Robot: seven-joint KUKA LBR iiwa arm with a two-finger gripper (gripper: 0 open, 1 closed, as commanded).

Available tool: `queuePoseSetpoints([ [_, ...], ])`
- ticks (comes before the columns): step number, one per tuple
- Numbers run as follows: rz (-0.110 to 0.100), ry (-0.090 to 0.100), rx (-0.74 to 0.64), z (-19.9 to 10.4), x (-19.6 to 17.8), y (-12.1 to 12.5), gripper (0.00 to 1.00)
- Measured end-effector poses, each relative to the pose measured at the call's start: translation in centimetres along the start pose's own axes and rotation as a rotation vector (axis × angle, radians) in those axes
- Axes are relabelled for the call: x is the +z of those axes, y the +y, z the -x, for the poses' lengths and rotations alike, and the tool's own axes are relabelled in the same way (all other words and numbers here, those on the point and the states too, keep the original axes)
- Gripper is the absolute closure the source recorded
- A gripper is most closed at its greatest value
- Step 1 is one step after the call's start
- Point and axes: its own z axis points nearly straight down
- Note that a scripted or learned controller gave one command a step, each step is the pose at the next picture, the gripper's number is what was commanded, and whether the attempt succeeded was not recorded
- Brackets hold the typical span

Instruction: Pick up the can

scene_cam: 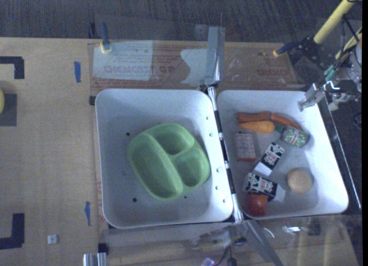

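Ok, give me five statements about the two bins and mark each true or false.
1. The green plate lies in the left bin. True.
2. The can stands on the green plate. False: it lies on its side in the right bin, near the carrots.
3. The tool is closed around the can. False: it sits at the right bin's upper right corner, apart from the can.
4. A tomato lies near the right bin's lower edge. True.
5. The bread roll is in the left bin. False: it is in the right bin.
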Motion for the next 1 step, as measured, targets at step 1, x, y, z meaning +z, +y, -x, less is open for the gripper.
queuePoseSetpoints([
  [1,0.005,-0.003,-0.208,-1.12,-0.16,2.17,0.00],
])
